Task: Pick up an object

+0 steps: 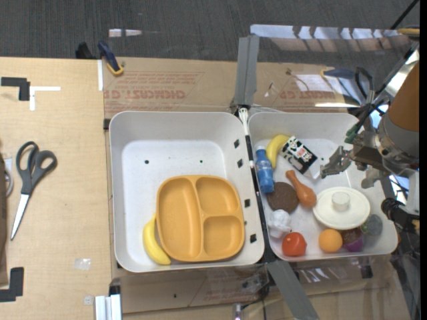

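My gripper [333, 164] hangs over the right bin [320, 120], just above the white round lid [341, 207] and right of a black-and-white box [298, 155]. Nothing shows in its grasp. In that bin lie a small banana [275, 148], a blue bottle [264, 173], a brown round cookie [283, 196], an orange drumstick [301, 188], a white crumpled piece [279, 220], a red tomato [293, 244], an orange [330, 241] and a purple item [353, 241].
The left bin [173, 142] holds an orange divided plate [200, 217] with a yellow banana [153, 244] tucked against its left edge. Scissors [28, 175] lie on the bench far left. A grey divider bar [247, 72] stands behind the bins.
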You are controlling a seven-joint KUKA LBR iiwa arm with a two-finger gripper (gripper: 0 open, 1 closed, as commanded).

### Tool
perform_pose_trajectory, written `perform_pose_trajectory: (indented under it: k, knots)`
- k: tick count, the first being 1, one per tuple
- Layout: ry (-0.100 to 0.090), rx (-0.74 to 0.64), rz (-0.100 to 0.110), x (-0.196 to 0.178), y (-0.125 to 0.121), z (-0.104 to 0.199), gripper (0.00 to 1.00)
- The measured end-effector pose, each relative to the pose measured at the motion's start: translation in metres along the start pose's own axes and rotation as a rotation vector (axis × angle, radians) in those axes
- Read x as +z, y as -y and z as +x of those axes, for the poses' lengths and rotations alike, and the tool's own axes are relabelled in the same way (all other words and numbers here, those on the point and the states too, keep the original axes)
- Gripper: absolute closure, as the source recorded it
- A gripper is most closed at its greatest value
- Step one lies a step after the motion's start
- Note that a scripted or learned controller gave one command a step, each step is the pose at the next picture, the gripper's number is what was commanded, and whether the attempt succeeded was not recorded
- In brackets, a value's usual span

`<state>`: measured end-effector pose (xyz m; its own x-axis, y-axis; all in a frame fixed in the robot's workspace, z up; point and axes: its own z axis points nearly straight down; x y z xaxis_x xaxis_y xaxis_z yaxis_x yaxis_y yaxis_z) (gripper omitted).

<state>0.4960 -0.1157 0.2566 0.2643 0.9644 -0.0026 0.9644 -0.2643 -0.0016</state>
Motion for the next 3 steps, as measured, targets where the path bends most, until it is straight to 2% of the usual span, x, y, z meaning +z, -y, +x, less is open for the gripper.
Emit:
perform_pose_trajectory:
  k: [1, 2, 3]
  knots:
    - [0.0, 0.012, 0.003, 0.098, -0.049, 0.028, 0.0]
    - [0.0, 0.1, 0.001, 0.165, -0.103, 0.02, 0.0]
    - [-0.002, 0.075, 0.001, 0.165, -0.046, 0.024, 0.0]
